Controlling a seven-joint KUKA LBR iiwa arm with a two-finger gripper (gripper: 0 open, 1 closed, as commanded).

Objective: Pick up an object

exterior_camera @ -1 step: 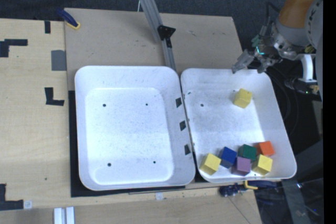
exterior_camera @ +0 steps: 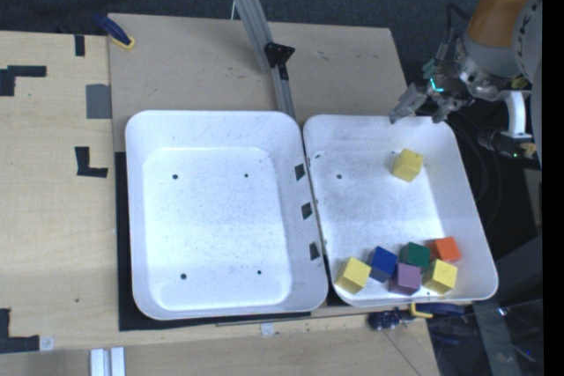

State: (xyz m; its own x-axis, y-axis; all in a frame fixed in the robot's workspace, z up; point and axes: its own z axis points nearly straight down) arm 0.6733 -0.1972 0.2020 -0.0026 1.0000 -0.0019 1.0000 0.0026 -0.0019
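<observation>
In the right bin [exterior_camera: 458,189], a yellow cube [exterior_camera: 407,165] lies alone near the far side. A cluster sits at the bin's near edge: a yellow cube [exterior_camera: 354,275], a blue cube [exterior_camera: 383,262], a green cube [exterior_camera: 414,255], a purple cube [exterior_camera: 408,277], an orange cube [exterior_camera: 447,248] and another yellow cube [exterior_camera: 442,276]. My gripper [exterior_camera: 420,111] hangs over the far right corner of this bin, above and beyond the lone yellow cube. Its fingers stand open with nothing between them.
The left bin [exterior_camera: 141,189] stands beside the right one, their rims touching in the middle. A grey metal pole [exterior_camera: 251,4] slants down to the bins' far junction. Cables [exterior_camera: 493,145] hang to the right of the bench.
</observation>
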